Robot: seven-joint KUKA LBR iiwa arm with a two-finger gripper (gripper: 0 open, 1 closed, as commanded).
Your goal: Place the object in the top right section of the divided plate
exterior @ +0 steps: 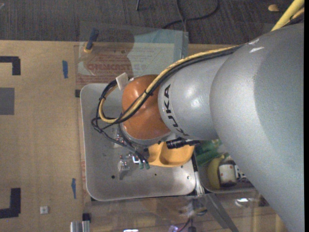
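- Arm [231,105] hangs over the left bin [96,178]; gripper [131,164] near the bin's 6 o'clock side.
- Jaws: can't tell whether open or closed — too small and blurred.
- Yellow divided plate [169,157] pokes out under the wrist, at 3 o'clock from the gripper.
- Task object: can't pick it out.
- Risk — the wrist hides the plate's sections, so a drop could land in the wrong one.
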